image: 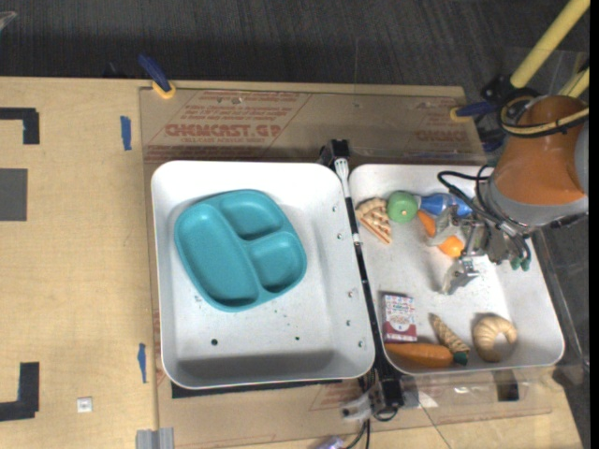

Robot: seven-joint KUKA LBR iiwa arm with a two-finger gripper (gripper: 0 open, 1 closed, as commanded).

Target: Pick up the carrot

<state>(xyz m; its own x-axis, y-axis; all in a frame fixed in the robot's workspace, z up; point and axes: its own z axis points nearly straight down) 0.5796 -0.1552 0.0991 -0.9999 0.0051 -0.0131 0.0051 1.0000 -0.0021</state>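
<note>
The carrot [423, 354] is a long orange piece lying flat along the front wall of the right bin [533, 293]. It points left to right, with a brown cone-shaped item [449, 333] touching its right end. My gripper [460, 275] hangs over the middle of the right bin, well behind the carrot and a little to its right. It is apart from the carrot, and nothing shows in its grasp. The orange band of the arm [538, 162] rises at the bin's back right.
The right bin also holds a small red and white box [400, 314], a tan shell-like piece [494, 335], a ridged pastry [374, 219], a green ball [402, 206], a blue and orange toy [436, 208] and a small orange piece [451, 246]. The left bin [178, 325] bears a teal divided plate [241, 247].
</note>
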